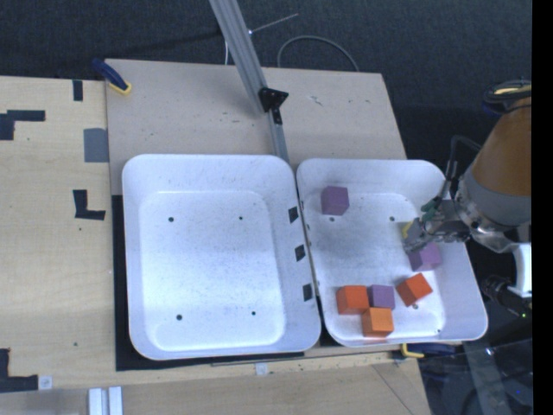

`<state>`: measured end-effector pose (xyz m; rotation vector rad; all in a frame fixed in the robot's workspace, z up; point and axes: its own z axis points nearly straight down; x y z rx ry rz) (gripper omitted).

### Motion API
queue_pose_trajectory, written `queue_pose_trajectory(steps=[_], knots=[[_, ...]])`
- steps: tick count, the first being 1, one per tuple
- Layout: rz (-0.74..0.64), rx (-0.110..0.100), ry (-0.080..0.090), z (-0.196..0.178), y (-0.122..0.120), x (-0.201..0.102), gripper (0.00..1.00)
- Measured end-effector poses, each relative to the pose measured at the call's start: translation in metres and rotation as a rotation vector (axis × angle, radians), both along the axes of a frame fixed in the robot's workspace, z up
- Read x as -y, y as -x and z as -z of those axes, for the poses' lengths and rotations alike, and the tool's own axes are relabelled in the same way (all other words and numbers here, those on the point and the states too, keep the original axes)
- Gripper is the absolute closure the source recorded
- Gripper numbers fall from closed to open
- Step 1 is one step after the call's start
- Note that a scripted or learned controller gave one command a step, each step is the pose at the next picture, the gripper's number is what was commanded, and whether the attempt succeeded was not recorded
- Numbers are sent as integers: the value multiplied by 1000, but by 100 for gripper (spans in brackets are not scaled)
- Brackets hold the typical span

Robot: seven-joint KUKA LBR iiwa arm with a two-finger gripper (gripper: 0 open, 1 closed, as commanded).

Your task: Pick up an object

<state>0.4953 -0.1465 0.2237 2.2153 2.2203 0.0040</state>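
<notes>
From the camera above, the arm [505, 167] comes in from three o'clock and its pincer [425, 233] hangs low over the right bin [389, 169], directly above a purple block [426, 255] that sits at the bin's three o'clock side. The block shows just below the fingertips and appears to touch them, but whether it is between them or merely under them is not clear, so I cannot tell if the pincer is open, closed, or gripping. That block looks like the target, probably chosen because it stands apart with room around it.

The right bin holds the rest too: another purple block [334, 201] alone toward eleven o'clock, and a tight cluster near six o'clock made of an orange block [351, 299], a small purple block [381, 296] beside it, a second orange block [378, 321] just below, and a tilted orange block [415, 289] slightly off toward four o'clock. The left bin [207, 167] rests beside it on the counter [52, 232].
</notes>
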Motion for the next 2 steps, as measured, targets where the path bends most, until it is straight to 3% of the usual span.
queue_pose_trajectory(steps=[1, 2], knots=[[1, -2, 0, -43, -3, 5, 100], [-4, -6, -3, -46, -20, -41, 100]])
